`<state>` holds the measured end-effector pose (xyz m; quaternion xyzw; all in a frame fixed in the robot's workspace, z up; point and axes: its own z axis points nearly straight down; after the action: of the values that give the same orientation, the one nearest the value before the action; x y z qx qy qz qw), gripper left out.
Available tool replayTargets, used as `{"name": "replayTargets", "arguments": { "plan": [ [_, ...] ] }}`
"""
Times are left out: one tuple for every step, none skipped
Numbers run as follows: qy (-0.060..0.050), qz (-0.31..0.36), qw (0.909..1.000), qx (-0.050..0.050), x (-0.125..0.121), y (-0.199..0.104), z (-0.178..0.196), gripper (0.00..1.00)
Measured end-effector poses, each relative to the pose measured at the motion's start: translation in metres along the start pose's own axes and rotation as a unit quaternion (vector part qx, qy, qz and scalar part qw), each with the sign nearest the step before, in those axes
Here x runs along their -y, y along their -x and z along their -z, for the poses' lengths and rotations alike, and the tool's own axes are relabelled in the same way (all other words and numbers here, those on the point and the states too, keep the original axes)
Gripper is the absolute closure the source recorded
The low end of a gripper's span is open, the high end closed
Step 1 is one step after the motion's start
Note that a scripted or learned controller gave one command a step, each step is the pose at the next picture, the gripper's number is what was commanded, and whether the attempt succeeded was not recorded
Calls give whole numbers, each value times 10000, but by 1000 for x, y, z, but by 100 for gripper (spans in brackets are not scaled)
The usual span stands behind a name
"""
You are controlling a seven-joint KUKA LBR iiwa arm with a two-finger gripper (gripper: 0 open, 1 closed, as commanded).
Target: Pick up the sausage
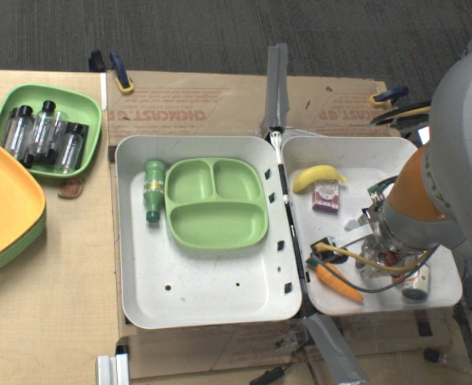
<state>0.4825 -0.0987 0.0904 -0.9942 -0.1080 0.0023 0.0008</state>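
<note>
- White right bin (pixel 428 160) carried the gripper (pixel 382 257), low over its near edge; whether it was wide, narrow or holding anything could not be told
- Sausage could not be made out
- Carrot (pixel 339 284) lay at the right bin's near-left corner, banana (pixel 316 176) and a small purple box (pixel 326 196) toward its far-left corner
- Left bin (pixel 211 295) carried a green divided plate (pixel 216 202) and a green bottle (pixel 153 188) along its far-left edge
</note>
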Motion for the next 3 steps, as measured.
{"name": "replayTargets", "arguments": {
  "plan": [
    [-7, 703, 9975, 7, -34, 15, 3, 100],
    [1, 55, 10000, 6, -3, -11, 0, 100],
    [-112, 1207, 9926, -59, -85, 19, 2, 100]
  ]
}}
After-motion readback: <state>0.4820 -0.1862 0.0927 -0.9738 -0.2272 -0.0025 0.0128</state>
